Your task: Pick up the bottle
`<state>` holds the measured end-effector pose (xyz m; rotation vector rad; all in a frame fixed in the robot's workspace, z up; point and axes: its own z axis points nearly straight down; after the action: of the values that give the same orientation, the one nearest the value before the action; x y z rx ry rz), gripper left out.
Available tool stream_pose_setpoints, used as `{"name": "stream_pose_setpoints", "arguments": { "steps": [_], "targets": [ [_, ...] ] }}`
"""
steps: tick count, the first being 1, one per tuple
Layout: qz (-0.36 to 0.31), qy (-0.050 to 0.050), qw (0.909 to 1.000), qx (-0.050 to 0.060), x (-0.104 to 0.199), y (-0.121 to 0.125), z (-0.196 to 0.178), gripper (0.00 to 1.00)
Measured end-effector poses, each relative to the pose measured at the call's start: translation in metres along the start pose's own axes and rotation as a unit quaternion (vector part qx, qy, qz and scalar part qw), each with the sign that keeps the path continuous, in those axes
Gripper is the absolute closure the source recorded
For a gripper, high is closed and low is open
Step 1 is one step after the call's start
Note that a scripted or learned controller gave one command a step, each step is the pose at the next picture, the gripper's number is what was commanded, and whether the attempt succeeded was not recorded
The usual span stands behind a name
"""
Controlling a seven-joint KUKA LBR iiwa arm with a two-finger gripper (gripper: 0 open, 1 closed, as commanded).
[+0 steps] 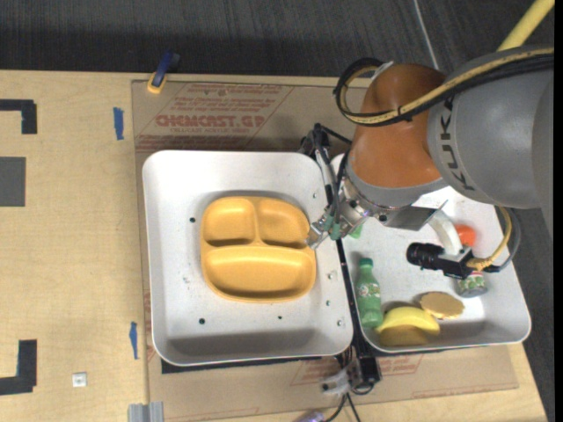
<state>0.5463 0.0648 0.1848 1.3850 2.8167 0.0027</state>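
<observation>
bottle [367, 290] was seen lying flat in right bin [515, 310], just beside banana [407, 322] | judged light, stiff, slippery plastic, best taken across the mid-body | gripper [332, 225] was placed over the bins' shared rim; finger state could not be told

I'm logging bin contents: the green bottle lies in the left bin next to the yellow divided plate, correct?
Not quite. The camera view shows the green bottle lying in the right bin, beside the banana. The yellow divided plate sits in the left bin.

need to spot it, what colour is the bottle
Green with a yellowish label, seen in the camera view.
</observation>
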Motion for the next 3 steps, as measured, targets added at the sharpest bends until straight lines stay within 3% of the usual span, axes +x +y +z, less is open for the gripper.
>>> {"name": "stream_pose_setpoints", "arguments": {
  "steps": [1,2,3],
  "targets": [
    [-0.163,0.002,0.9867,0.002,0.031,-0.060,-0.020,1.00],
    [-0.390,-0.001,0.9207,-0.001,-0.028,-0.104,-0.058,1.00],
    [-0.471,0.001,0.8822,0.000,-0.004,-0.045,0.000,1.00]
  ]
}}
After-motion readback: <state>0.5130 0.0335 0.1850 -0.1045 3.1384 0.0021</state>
